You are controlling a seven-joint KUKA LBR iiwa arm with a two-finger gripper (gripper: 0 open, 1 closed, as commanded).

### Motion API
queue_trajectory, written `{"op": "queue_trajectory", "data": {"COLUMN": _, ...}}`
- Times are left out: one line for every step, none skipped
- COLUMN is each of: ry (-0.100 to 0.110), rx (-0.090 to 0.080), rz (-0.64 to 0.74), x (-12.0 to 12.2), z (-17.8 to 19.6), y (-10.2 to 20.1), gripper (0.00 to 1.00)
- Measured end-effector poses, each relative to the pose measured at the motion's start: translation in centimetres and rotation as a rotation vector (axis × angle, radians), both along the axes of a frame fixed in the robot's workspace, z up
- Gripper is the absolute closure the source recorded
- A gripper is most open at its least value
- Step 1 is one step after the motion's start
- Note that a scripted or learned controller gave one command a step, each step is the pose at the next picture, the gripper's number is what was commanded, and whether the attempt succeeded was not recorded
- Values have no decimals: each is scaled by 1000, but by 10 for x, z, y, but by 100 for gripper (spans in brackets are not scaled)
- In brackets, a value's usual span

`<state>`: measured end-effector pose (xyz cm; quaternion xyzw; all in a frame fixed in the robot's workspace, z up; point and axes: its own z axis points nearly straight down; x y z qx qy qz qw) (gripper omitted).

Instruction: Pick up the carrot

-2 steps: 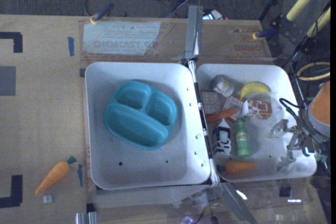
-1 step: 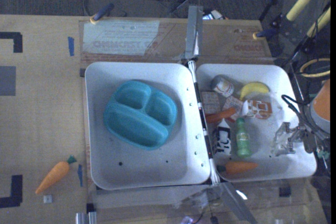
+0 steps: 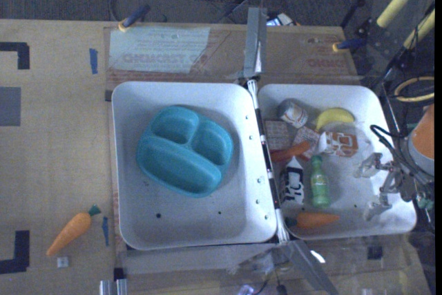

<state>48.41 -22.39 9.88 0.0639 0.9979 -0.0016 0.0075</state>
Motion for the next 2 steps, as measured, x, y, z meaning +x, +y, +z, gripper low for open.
{"op": "queue_trajectory", "data": {"ry": -6, "rx": -2, "rz": -1, "x": 2, "z": 11, "y": 0, "gripper": 100}}
{"op": "queue_trajectory", "data": {"ry": -6, "rx": -2, "rz": -1, "x": 2, "z": 11, "y": 0, "gripper": 0}}
